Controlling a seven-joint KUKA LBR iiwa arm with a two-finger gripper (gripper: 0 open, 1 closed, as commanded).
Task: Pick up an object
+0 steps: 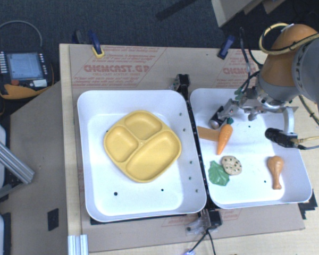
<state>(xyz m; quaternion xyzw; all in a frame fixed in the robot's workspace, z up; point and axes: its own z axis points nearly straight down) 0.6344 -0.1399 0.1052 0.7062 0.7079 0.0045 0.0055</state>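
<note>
The right bin (pixel 292 193) holds several toy foods. An orange carrot (pixel 224 138) lies near its left wall, with a paler orange piece (pixel 204 133) jutting left from it. Lower down, a brown cookie (pixel 232 165) rests against a green leaf (pixel 218 175). A tan drumstick (pixel 276 171) lies towards the right side. My gripper (pixel 220 119) hangs low over the bin's upper left, pointing left, its tip just above the carrot's upper end. Nothing shows as held in it.
The left bin (pixel 95 190) carries a yellow divided plate (pixel 142 145) at its middle. A black clamp (pixel 182 82) sits between the two bins at the far edge. The grey arm with its orange band (pixel 285 54) comes in over the right bin's far right corner.
</note>
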